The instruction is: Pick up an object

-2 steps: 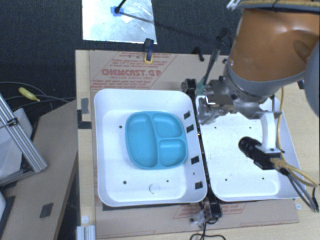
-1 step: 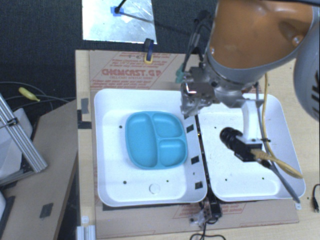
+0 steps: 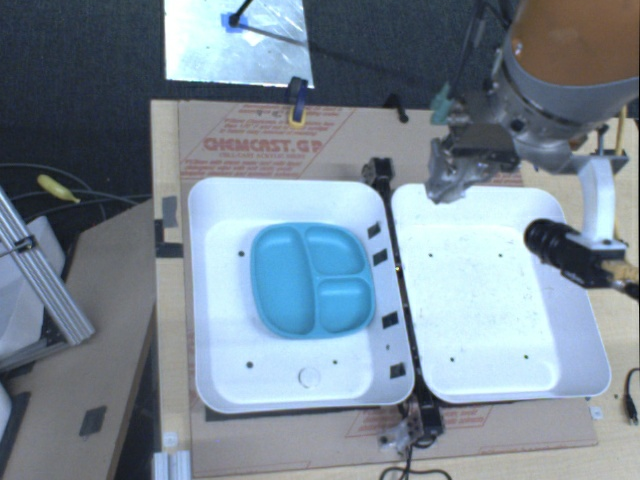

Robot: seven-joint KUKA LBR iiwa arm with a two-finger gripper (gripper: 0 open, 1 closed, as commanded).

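Observation:
A blue divided plate (image 3: 310, 279) with three compartments lies flat in the middle of the left white bin (image 3: 225, 368). My gripper (image 3: 447, 182) hangs over the far left corner of the right white bin (image 3: 570, 368), well to the right of the plate and apart from it. I see nothing between its fingers. A small pale round disc (image 3: 309, 376) lies on the left bin's floor in front of the plate.
A black cylindrical device (image 3: 562, 248) on a white bracket juts over the right bin's right side. Black clips (image 3: 385, 288) line the seam between the bins. Cardboard (image 3: 270, 138) lies under both bins, and a shiny metal sheet (image 3: 235, 23) lies beyond it.

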